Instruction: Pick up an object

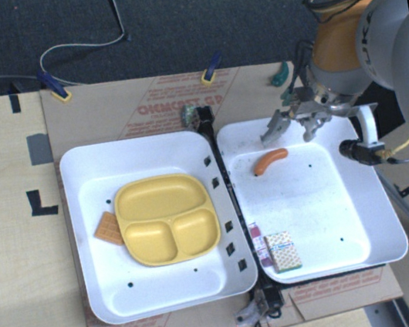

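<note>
Two small boxes [276, 251] sit at the near left edge of the right bin [374, 235]. Next door, a yellow tray [168, 217] fills the left bin [93, 241]. Farther back lies an orange sausage [270, 160]. Just behind it, the jaws [291, 129] hang spread apart, holding nothing.

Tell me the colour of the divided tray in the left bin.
Yellow divided tray, seen in the camera view.
</note>
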`<state>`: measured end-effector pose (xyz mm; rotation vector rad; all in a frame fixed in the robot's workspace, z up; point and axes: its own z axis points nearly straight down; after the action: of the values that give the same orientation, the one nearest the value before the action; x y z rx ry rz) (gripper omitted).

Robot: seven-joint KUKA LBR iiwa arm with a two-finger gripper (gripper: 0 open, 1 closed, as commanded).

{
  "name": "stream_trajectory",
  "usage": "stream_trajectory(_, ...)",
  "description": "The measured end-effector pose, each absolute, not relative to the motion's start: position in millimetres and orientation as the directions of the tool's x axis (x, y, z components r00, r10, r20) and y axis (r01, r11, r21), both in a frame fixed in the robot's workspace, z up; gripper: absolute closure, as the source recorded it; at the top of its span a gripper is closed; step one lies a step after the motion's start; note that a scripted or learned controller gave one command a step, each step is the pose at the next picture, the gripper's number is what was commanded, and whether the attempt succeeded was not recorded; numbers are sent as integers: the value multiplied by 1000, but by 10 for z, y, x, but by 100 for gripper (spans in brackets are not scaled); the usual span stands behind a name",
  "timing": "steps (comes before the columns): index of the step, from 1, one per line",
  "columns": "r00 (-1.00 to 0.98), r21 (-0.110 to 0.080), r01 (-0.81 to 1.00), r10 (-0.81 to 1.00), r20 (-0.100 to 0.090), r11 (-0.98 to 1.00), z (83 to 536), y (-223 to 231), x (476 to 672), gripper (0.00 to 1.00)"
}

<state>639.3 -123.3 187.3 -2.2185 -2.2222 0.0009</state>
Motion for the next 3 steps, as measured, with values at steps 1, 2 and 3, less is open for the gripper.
stream_trajectory(1,-3,15,1000,1000,-4,3,1007,-1017,6701,0)
stream_trajectory(2,-4,10,1000,1000,-4,4,1083,-1015,6688,100)
stream_trajectory(3,-4,10,1000,1000,-4,4,1081,-1016,6686,0)
